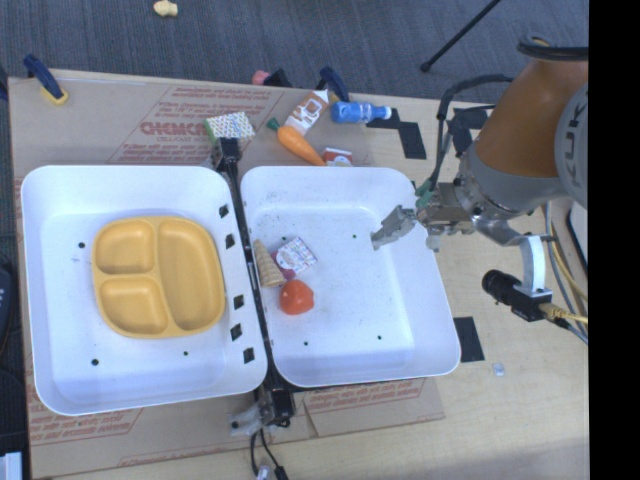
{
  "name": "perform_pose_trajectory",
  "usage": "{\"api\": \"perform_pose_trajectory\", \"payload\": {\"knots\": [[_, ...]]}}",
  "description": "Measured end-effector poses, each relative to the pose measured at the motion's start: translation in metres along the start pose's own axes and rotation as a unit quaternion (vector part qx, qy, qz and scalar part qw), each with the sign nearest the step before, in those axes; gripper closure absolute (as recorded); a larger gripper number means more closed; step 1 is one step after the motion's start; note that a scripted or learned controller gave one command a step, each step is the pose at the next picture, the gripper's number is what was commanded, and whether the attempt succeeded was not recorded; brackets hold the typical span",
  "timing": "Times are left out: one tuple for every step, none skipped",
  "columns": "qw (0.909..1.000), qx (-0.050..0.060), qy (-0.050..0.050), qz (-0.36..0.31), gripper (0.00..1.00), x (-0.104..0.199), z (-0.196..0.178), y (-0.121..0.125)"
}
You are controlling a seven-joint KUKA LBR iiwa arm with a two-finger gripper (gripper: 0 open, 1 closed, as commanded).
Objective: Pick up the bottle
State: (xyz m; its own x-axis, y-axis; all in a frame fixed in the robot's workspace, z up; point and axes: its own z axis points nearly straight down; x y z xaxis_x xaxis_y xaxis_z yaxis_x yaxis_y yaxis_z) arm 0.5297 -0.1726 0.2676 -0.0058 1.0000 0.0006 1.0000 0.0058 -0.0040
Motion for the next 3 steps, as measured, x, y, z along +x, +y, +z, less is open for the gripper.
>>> {"api": "perform_pose_trajectory", "payload": {"knots": [[1.0000,0.001,0.000,-0.002,1.00,0.000,-0.010,0.000],[0.9940,0.001,0.001,0.109,1.00,-0.007,0.131,-0.017],[0.9999,0.001,0.001,0.015,1.00,0.045,0.116,-0.053]]}}
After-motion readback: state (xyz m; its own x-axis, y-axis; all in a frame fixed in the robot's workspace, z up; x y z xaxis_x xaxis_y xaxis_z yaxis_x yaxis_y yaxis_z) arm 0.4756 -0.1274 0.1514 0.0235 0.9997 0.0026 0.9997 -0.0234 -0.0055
